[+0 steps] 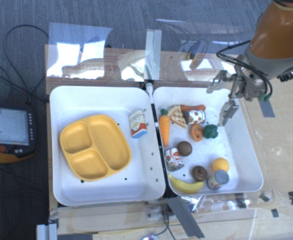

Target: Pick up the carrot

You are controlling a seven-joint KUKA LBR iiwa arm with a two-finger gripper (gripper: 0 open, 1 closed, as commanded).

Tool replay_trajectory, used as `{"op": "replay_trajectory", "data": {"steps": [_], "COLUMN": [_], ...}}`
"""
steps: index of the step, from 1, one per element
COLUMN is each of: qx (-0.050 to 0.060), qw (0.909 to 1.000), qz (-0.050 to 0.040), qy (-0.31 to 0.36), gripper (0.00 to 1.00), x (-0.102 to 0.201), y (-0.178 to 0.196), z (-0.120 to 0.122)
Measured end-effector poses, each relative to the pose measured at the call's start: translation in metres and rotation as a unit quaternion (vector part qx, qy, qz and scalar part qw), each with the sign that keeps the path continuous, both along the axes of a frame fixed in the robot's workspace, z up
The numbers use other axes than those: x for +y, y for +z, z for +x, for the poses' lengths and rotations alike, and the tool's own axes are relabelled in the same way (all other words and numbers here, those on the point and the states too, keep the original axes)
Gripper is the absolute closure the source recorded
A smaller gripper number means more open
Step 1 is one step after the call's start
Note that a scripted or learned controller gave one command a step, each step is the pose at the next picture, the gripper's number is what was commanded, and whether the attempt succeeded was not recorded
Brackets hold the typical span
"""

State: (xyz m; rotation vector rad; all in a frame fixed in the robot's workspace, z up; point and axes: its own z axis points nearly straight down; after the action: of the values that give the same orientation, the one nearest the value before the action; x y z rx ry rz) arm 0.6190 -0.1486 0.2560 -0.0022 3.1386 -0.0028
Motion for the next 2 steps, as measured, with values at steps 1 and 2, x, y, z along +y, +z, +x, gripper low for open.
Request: {"op": "replay_trajectory", "data": {"steps": [1, 2], "qx": [0.007, 0.002], "qw": [0.9990, 0.9871], "qz": [0.0021, 0.0004], "qy": [0.044, 0.160], "gripper": [0.00, 0.00], "x": [-0.038, -0.045], "y": [-0.115, -0.161], "z": [-0.058, -0.118]}}
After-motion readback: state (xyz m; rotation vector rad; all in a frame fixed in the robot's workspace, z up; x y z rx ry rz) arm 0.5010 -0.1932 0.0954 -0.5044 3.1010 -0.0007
